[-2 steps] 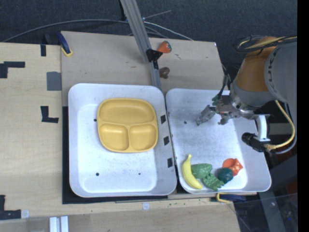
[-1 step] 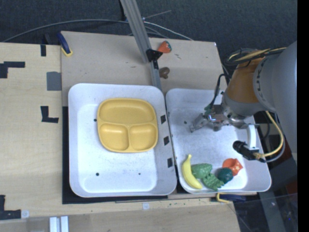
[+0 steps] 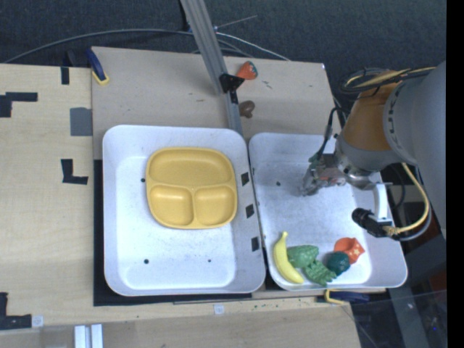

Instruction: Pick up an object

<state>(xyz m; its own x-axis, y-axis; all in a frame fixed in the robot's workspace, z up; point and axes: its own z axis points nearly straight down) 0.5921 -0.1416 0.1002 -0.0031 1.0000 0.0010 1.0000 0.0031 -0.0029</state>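
Two white bins (image 3: 116,194) sit below the gripper (image 3: 313,185), whose grip I cannot tell, while the banana (image 3: 284,261), seemingly light and slick, suits a mid-body pinch.

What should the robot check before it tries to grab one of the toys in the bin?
1. Toys in sight: ok. The banana, green toy and orange toy lie at the near edge of the right bin.
2. Tool above a toy: not ok. It sits over bare bin floor, farther back than the toys.
3. Tool fingers ready: cannot tell, too small and blurred.
4. Toys apart enough for a clean grab: not ok. They lie crowded together, touching.
5. Yellow tray out of the way: ok. It rests in the left bin.
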